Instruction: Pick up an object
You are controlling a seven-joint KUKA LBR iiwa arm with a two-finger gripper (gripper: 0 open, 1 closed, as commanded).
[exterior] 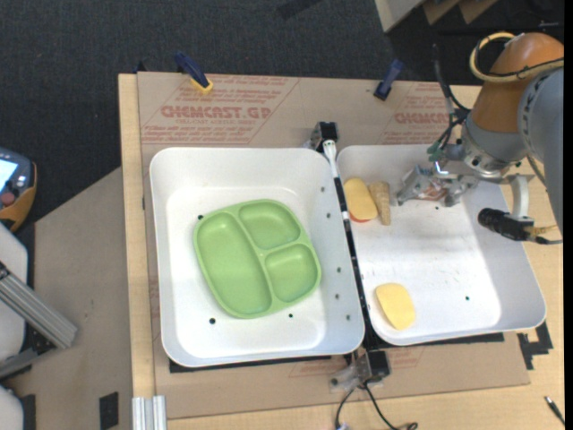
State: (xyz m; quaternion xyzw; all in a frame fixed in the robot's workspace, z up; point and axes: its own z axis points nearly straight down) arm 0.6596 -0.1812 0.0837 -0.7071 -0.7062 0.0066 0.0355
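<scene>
Left bin: green divided plate, untouched.
Right bin: bread-ish pieces at left wall, yellow piece near front.
Gripper: low over back of right bin, beside the bread; open/closed – can't tell.
Risk: prob closes on nothing, since food sits off to its left.

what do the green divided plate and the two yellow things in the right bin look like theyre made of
The green divided plate looks like moulded plastic: uniform colour, smooth matte surface, rounded compartment walls. The yellow piece near the front looks like soft foam or plastic toy food, smooth and dull, without glare. The yellow and orange piece by the divider looks similar, likely plastic or foam; it is too small to tell for sure.
</scene>
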